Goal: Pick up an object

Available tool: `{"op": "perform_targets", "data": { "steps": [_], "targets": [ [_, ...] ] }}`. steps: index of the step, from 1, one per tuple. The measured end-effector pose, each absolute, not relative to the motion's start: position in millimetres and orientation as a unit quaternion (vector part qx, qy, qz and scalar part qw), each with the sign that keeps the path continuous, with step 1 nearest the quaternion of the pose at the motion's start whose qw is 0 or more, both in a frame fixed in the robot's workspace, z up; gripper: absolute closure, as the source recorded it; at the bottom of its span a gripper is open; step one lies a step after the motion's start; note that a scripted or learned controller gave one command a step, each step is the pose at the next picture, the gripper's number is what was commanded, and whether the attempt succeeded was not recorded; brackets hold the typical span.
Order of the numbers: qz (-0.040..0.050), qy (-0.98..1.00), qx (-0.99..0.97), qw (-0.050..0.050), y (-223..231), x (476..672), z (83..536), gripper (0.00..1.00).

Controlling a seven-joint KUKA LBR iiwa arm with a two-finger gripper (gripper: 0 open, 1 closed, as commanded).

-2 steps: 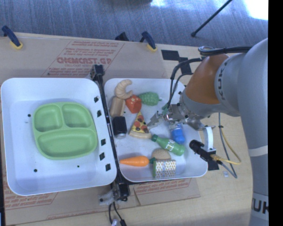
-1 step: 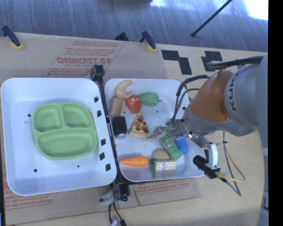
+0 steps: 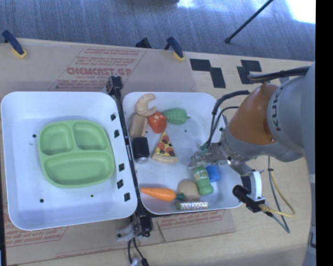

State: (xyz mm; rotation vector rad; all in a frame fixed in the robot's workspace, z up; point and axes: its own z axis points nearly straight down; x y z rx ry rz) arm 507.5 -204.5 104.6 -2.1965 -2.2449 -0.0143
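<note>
The right bin (image 3: pixel 202 101) holds several toy foods: a croissant (image 3: pixel 145 103), a strawberry (image 3: pixel 157 122), a green pepper (image 3: pixel 176 116), a pizza slice (image 3: pixel 165 147), a black block (image 3: pixel 140 147), a carrot (image 3: pixel 159 193), a tan potato-like piece (image 3: pixel 189 189) and a green bottle with a blue cap (image 3: pixel 203 180). My gripper (image 3: pixel 204 158) is low in the bin's right part, just above the green bottle. The arm's wrist covers the fingers.
The left bin (image 3: pixel 16 121) bears a green divided plate (image 3: pixel 76 152). A wooden cylinder (image 3: pixel 136 124) lies by the divider between the bins. A black clamp and cable (image 3: pixel 250 195) hang off the arm near the right bin's front right corner.
</note>
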Motion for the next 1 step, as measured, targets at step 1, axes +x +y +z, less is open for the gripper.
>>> {"op": "perform_targets", "data": {
  "steps": [1],
  "targets": [
    [0.0006, -0.71, -0.704, 0.001, -148.2, 488.5, 190.3, 1.0]
  ]
}}
